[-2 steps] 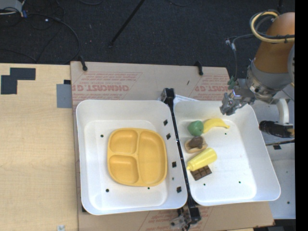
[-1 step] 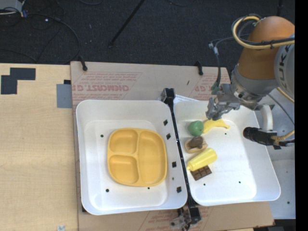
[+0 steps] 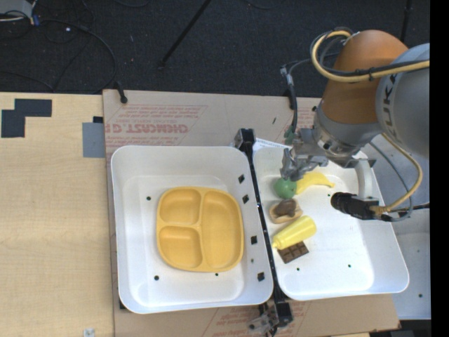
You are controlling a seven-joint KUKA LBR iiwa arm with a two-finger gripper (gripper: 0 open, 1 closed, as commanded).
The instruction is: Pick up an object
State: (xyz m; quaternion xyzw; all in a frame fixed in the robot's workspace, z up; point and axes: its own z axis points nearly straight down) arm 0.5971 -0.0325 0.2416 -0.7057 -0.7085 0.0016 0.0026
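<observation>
Claw (image 3: 293, 172) is parked low over the green object (image 3: 285, 187) in the right bin (image 3: 365, 272); whether it's open can't be told. Nothing lifted yet, so the pick's basically not done.

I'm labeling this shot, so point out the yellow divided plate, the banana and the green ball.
yellow divided plate (image 3: 200, 229), camera view, on the ridge between compartments
banana (image 3: 316, 182), camera view, mid-body
green ball (image 3: 285, 187), camera view, top surface
</observation>
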